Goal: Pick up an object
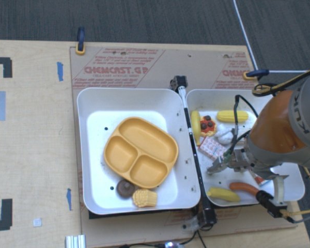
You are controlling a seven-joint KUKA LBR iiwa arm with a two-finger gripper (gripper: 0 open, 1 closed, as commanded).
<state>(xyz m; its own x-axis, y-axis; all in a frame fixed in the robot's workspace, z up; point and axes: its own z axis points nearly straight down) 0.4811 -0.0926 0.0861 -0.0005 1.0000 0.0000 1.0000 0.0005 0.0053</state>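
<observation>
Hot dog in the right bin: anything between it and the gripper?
Nothing visible blocks it. The gripper hangs over bare bin floor, and the hot dog lies just beyond it toward the near wall of the right bin, with a banana alongside.

1. Arm (294,123) comes in from the right side of the camera view, grey with that fat orange band sitting just above the wrist
2. Wrist is bent down and pointing left
3. Claw (219,165) hangs low at the arm's left end, metal bits in a cluster, grip too murky to read
</observation>
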